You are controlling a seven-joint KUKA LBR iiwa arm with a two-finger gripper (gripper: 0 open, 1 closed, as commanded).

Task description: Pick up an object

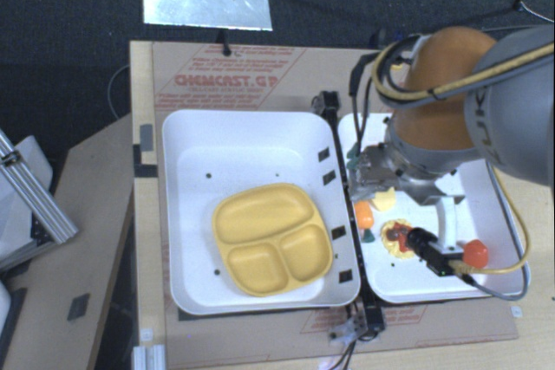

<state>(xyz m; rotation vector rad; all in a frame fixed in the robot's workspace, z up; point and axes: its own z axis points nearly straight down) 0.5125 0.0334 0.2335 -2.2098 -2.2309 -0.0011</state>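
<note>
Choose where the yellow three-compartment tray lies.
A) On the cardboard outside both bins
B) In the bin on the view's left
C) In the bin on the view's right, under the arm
B: the yellow tray lies flat on the floor of the left bin, well inside its white walls.

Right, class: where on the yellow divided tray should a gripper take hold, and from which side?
Its outer rim, from above: the yellow divided tray lies flat in the left bin, probably too wide to span, so pinch the raised lip.
</note>
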